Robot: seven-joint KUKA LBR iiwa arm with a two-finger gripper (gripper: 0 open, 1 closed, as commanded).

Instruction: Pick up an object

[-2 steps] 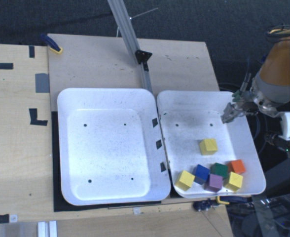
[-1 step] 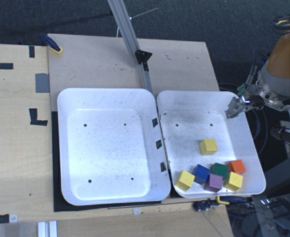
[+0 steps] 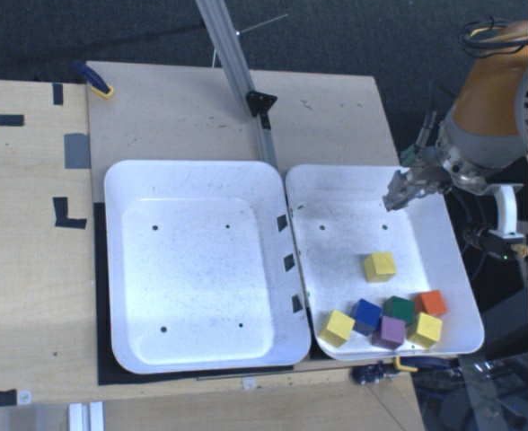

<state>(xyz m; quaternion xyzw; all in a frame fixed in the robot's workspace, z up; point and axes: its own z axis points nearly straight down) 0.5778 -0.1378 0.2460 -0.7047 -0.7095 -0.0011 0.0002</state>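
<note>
Camera view: end effector [image 3: 397, 199] above right bin [image 3: 336, 196].

Grey metal pole [image 3: 233, 52] slants across bench [image 3: 336, 115]; blue-yellow clamp [image 3: 93, 79] at corner.

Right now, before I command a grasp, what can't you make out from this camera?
- Gripper: too small and blurred in the camera view to tell finger opening.
- Green cube: partly covered by the purple cube in front.
- Arm: its upper part is cut off by the right edge.
</note>
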